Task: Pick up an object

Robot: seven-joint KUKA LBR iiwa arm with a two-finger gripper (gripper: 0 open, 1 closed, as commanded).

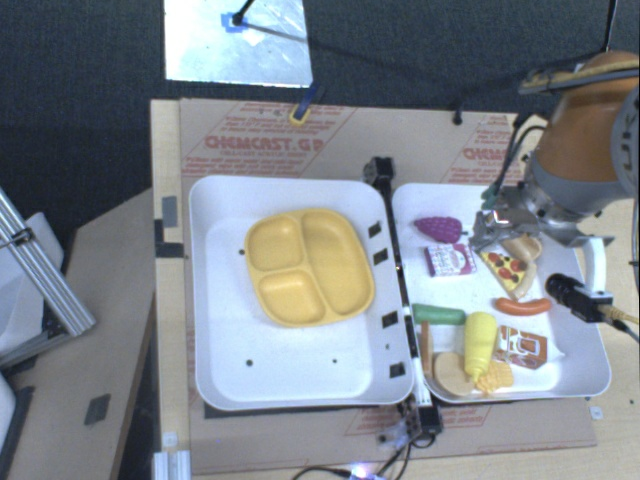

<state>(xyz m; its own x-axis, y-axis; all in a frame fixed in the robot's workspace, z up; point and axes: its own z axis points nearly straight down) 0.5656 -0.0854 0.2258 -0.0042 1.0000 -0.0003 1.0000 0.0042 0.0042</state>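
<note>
My gripper (493, 226) hangs low over the back of the right bin (600, 373), just above the top end of a toy pizza slice (508, 269). A purple toy (440, 229) lies just left of it, and a small pink and white box (449, 260) sits below that. An orange-red sausage (521, 306), a green piece (440, 315), a yellow corn cob (480, 336), a small printed carton (525, 348) and a round bread piece (449, 374) lie nearer the front. Nothing shows lifted off the bin floor.
The left bin (215, 308) holds a yellow divided plate (305, 266). A black divider with clips (395, 288) runs between the bins. A black part of the arm (575, 298) juts over the right bin's right side. A shiny metal sheet (238, 26) lies behind the bench.
</note>
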